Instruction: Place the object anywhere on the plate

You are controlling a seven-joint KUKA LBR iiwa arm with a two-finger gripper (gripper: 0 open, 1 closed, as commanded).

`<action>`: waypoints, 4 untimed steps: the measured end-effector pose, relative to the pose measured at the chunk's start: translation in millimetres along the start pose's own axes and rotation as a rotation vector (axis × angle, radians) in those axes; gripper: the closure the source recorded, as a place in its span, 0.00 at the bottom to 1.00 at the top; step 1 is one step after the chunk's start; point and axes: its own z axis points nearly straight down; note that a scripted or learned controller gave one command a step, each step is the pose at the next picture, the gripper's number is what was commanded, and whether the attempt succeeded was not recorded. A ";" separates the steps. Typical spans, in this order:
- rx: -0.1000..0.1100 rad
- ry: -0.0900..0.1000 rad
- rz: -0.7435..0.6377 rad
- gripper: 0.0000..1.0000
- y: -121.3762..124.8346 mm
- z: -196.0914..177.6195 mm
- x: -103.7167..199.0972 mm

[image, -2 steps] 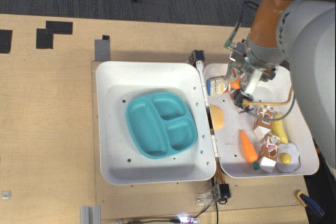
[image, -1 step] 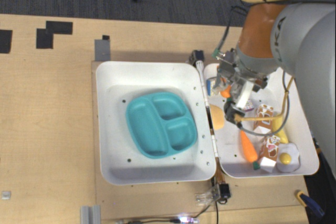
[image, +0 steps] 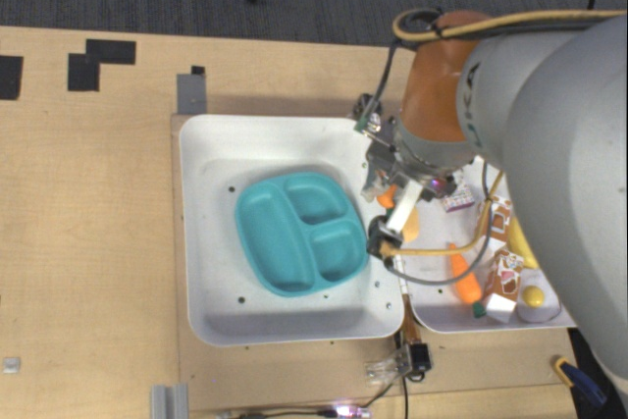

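Observation:
A teal plate (image: 299, 233) with three compartments lies in the left white bin (image: 211, 167), and nothing rests on it. My gripper (image: 386, 185) hangs over the wall between the two bins, just right of the plate's upper right corner. A small orange piece (image: 386, 199) shows right beneath the gripper; whether it is held is not visible. The arm hides much of the right bin.
The right bin (image: 442, 319) holds several small items: an orange carrot-like piece (image: 467, 284), a yellow banana (image: 520, 245), a yellow round fruit (image: 533, 297), a white block (image: 499, 307), a patterned box (image: 506, 272) and a small purple-and-white pack (image: 457, 202). Bare wooden bench (image: 88, 240) lies left.

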 end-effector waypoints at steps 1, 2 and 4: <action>-0.002 -0.001 0.003 0.00 1.3 -0.6 -1.5; -0.002 0.001 -0.004 1.00 1.9 -11.5 0.4; -0.001 0.001 -0.003 0.00 2.0 -11.3 0.2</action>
